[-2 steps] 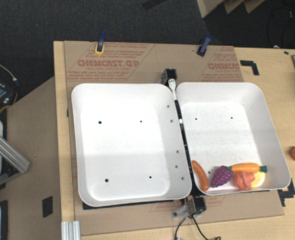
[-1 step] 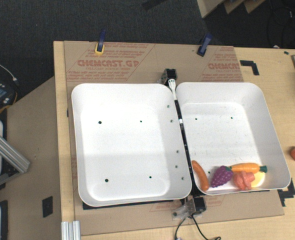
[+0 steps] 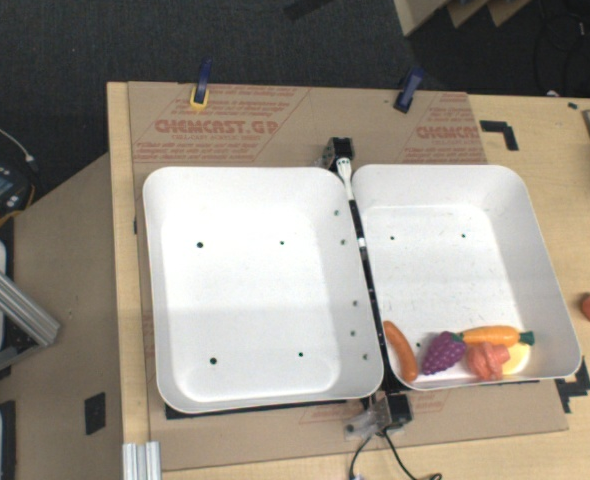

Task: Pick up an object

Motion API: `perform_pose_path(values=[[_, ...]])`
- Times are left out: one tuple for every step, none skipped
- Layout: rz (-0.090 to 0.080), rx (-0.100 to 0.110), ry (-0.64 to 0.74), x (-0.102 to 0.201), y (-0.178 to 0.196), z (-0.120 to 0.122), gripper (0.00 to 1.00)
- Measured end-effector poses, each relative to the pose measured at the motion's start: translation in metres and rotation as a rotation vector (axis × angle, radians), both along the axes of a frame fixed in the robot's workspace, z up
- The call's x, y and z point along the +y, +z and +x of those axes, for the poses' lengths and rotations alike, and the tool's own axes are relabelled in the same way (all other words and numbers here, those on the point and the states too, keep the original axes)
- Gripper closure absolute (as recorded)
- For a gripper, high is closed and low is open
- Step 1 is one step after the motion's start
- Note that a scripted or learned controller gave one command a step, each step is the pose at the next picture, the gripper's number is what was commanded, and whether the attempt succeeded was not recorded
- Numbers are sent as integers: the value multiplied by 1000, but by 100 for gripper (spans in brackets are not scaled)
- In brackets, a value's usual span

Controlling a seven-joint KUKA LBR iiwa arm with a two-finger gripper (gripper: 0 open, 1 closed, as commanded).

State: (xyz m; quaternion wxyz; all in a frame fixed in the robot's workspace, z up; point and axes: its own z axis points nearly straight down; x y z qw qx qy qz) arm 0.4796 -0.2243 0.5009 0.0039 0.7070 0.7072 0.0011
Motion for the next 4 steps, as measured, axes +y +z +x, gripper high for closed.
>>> perform_pose_path(values=[[-1,-2,0,0,37,0,100],[5,12,-1,1,-16,0,100],[0,0,0,0,19,0,100],[0,0,0,0,35,0,100]])
